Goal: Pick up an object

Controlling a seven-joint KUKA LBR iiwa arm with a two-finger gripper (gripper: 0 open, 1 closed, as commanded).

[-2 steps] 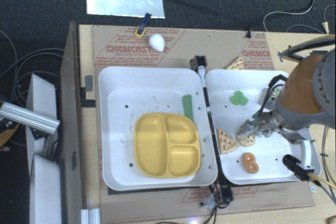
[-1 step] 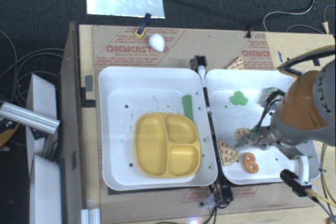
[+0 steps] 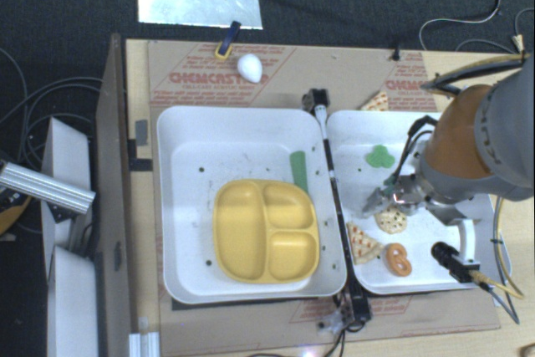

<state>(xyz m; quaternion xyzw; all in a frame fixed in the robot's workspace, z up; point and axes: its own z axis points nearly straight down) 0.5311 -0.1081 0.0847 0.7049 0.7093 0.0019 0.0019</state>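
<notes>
The hand [image 3: 389,198] hangs inside the right bin [image 3: 355,128], near its middle. Just below the hand lies a round cracker [image 3: 390,221], touching or nearly touching it. Further below and slightly left of the hand sits a wedge-shaped piece [image 3: 362,242], with a ring-shaped piece [image 3: 398,258] beside it on the right. Just above the hand lies a small leafy item [image 3: 380,155]. Well to the hand's left, in the left bin [image 3: 192,130], rests a divided tray [image 3: 266,229], with a flat strip [image 3: 299,171] at its upper right corner. Beyond the bins, up and left of the hand, an egg-shaped object [image 3: 249,67] lies on the surface [image 3: 334,67].
</notes>
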